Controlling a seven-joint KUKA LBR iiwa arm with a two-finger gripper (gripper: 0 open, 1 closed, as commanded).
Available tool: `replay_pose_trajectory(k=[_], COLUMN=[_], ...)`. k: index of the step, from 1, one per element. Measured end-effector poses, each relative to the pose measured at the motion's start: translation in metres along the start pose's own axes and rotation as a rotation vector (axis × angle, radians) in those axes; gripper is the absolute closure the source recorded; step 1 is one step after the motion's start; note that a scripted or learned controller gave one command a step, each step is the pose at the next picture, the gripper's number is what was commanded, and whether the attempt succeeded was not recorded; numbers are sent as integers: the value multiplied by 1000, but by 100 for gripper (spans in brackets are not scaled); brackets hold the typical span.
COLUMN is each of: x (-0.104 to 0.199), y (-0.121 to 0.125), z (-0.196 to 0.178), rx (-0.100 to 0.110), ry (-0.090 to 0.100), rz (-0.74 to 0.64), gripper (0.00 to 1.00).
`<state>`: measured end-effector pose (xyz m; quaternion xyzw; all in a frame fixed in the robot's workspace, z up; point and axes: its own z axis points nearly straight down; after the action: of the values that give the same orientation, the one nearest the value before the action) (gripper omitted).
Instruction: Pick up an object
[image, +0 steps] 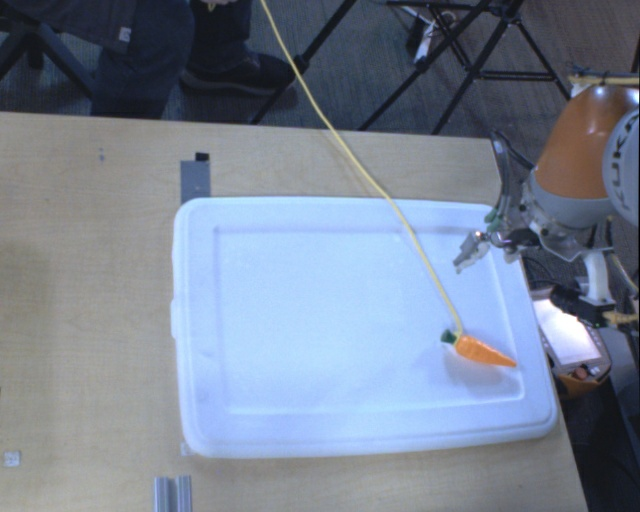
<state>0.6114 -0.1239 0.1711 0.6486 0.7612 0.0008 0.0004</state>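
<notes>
We see orange carrot (484, 351) lying in white bin (200, 300) near right side. Jaws (480, 245) hang above bin's right edge; cannot tell if clenched or released.

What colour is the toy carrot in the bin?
Orange, with a small green top; the carrot shows in the camera view.

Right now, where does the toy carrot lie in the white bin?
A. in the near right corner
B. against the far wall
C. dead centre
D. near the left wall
A: the carrot lies by the near right corner of the bin, nearer the camera than the end effector.
</notes>
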Motion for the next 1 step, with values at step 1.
replay_pose_trajectory(k=[1], x=[7], y=[-30], z=[87], rx=[0], ry=[0], rz=[-109], gripper=[0])
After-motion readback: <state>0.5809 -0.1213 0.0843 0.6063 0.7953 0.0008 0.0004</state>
